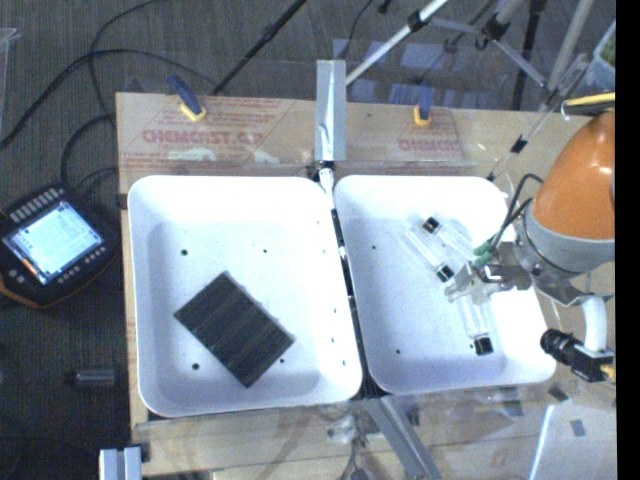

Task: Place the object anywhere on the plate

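Your arm [575, 203] cut off at right edge of view. Gripper [455, 273] is clear plastic, hard to make out against white; you see two fingers splayed wide apart, nothing visible between them. Left bin [150, 228] holds dark ribbed plate [235, 328], lying flat, turned diagonal, near bin's front edge. Right bin [385, 348] holds gripper only. Object for plate: cannot tell where it is. Gripper well apart from plate, across bins' shared wall.
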Controlling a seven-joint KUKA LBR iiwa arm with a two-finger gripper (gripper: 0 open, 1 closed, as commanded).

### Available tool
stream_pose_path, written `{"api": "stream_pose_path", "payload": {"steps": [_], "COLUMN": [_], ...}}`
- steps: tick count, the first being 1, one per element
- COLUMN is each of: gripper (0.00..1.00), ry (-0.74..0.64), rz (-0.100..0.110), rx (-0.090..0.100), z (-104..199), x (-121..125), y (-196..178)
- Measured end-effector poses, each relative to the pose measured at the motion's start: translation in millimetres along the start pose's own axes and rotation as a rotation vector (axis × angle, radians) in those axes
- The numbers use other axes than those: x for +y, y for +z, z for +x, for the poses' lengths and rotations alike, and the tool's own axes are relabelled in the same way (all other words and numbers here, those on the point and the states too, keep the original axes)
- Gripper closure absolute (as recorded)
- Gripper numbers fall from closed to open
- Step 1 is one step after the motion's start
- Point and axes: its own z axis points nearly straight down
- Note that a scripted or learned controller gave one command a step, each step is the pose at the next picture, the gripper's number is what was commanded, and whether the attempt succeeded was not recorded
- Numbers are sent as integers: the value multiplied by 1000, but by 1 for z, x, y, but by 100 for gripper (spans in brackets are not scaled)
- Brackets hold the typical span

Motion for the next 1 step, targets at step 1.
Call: {"api": "stream_pose_path", "payload": {"steps": [1], "gripper": [100], "ry": [160], "rz": [2], "rx": [0], "z": [85], "x": [43], "y": [5]}}
